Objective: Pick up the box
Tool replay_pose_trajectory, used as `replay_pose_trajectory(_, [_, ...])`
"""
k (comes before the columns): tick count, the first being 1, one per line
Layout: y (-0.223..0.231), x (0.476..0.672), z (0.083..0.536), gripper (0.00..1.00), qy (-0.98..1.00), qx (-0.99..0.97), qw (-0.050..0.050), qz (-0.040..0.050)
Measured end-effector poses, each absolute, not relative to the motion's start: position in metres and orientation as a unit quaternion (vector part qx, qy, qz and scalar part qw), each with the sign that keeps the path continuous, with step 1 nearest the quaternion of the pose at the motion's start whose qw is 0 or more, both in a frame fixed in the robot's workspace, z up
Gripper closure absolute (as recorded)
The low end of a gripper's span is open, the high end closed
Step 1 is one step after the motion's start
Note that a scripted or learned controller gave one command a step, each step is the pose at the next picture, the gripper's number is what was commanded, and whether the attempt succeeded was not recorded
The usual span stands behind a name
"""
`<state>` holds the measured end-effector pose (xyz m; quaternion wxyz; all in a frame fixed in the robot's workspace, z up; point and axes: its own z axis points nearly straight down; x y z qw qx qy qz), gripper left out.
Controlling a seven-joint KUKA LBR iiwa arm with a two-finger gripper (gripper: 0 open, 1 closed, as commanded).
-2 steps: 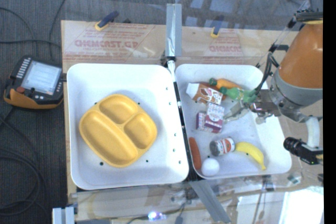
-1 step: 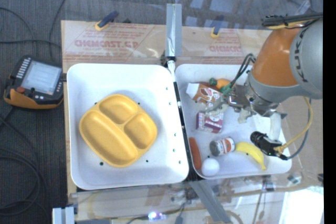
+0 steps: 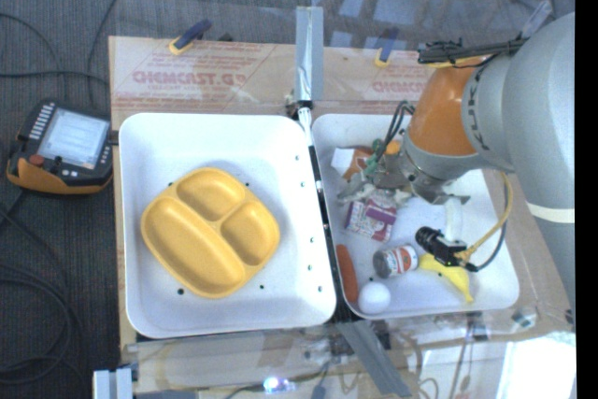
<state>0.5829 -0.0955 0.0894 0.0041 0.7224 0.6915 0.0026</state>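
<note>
Bulky grey arm [image 3: 547,107], orange band [image 3: 447,117] above wrist, black cabling.

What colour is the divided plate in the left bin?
The divided plate is yellow all over, plain without pattern. It shows best in the camera view.

The desk [image 3: 234,79] was a brown board with faint red letters on it. Two white bins sat on it side by side. The left bin [image 3: 149,294] and the right bin [image 3: 500,280] touched in the middle. A grey metal bar [image 3: 308,51] lay on the far part of the desk, between the bins. Two small yellow and blue clamps [image 3: 190,35] gripped its far edge.
</note>
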Motion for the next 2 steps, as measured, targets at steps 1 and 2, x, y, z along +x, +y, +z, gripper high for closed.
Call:
replay_pose_trajectory(1, [-0.096, 0.583, 0.099, 1.00, 0.691, 0.723, 0.004, 0.0021])
replay_pose_trajectory(2, [-0.031, 0.610, 0.183, 1.00, 0.655, 0.755, 0.000, -0.0020])
